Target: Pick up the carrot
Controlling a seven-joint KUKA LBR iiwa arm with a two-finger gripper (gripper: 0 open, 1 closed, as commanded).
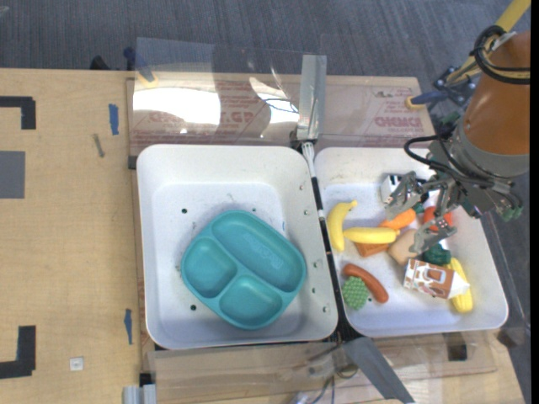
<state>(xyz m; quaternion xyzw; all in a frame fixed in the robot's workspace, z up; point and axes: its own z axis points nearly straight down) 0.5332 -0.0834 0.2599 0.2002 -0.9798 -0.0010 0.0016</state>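
Nearest the camera, at the right bin's front wall, lie a small printed carton and a yellow corn cob, touching each other.

Carrot: orange, lying in the right bin, toward its rear half, tilted with one end toward the bin's centre. The pincer stands just right of the carrot and slightly above it, near or touching the carrot's right end; contact cannot be confirmed. Whether the pincer is spread or pressed together cannot be told, since dark cables and metal parts clutter that spot. The carrot is not seen between its tips.

Around the carrot:
- A yellow block lies just in front of the carrot, touching or nearly touching it.
- A banana lies left of the block, near the bin's left wall.
- A tan rounded item sits just in front of the carrot, under the pincer's left side.
- A red sausage and a green knobbly item lie toward the front left, touching.

The left bin holds a teal divided tray. Both bins rest on the table.

The arm's orange band hangs over the right bin's rear right corner.
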